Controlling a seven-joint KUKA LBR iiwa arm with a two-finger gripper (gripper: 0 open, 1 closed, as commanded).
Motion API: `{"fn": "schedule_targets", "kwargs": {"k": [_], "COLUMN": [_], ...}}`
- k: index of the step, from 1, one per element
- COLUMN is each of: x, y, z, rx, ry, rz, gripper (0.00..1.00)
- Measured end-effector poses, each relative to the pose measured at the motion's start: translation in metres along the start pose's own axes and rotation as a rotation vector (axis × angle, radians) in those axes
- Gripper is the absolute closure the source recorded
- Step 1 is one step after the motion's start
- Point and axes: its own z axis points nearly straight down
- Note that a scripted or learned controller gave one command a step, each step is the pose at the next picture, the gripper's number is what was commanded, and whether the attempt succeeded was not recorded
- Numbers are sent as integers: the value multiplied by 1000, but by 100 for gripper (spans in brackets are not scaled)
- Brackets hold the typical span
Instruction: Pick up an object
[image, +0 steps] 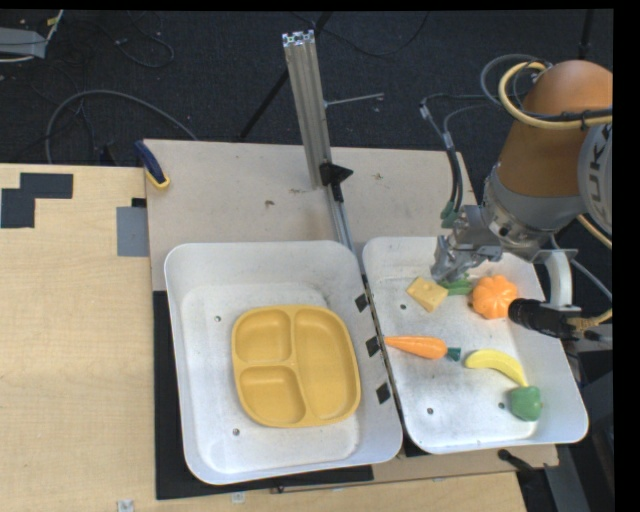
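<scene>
Leftmost, a yellow divided plate (296, 364) sits in the left bin (190, 280); the right bin (560, 425) holds a pale cheese wedge (427, 294), a carrot (417, 347), a banana (497, 364), an orange pumpkin (493, 297) and a green piece (525, 402) — the gripper (455, 262) hangs just above the wedge; whether anything is in its grasp I cannot tell

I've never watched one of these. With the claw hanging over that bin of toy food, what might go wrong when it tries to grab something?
1. The gripper hangs where the pale yellow cheese wedge, a small green piece and the orange toy pumpkin crowd together, so it may nudge one aside instead of catching it.
2. The pumpkin looks round and might slip out of a two-finger pinch.
3. These pieces sit near the right white bin's back wall, so a push could trap them there.
</scene>
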Motion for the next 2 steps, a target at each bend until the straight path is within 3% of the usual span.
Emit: {"fn": "schedule_targets", "kwargs": {"k": [2], "x": [100], "y": [9], "z": [12], "rx": [2], "ry": [-1], "rz": [2], "gripper": [100]}}
